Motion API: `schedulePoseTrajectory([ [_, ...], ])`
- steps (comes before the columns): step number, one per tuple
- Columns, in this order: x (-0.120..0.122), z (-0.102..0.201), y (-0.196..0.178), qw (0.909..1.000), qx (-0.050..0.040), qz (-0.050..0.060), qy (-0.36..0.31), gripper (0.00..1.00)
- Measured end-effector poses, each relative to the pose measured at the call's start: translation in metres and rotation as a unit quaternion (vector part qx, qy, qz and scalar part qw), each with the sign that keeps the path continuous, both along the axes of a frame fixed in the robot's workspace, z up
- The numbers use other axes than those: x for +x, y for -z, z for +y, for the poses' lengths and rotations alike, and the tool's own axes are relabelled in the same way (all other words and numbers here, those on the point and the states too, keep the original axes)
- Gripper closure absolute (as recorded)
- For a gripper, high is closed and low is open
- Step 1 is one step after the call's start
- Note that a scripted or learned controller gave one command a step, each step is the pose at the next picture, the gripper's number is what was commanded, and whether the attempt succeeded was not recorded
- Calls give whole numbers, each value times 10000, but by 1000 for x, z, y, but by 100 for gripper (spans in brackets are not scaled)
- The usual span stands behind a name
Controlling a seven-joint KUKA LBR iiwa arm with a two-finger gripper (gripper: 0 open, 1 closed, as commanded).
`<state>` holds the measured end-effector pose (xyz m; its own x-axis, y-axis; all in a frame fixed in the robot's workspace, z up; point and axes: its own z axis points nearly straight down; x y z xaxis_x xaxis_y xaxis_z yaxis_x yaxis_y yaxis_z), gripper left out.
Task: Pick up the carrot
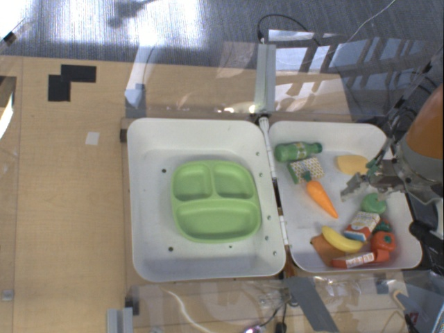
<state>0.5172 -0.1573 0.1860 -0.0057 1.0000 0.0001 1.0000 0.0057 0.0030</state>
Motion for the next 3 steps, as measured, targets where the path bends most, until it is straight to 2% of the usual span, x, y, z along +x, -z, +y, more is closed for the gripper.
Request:
schedulePoseTrajectory([
  [1, 36, 61, 96, 9981, -3, -61, 616, 0],
  [2, 38, 63, 84, 9981, 13, -94, 616, 100],
  [3, 56, 82, 1, 9584, 8, -1, 2853, 100],
])
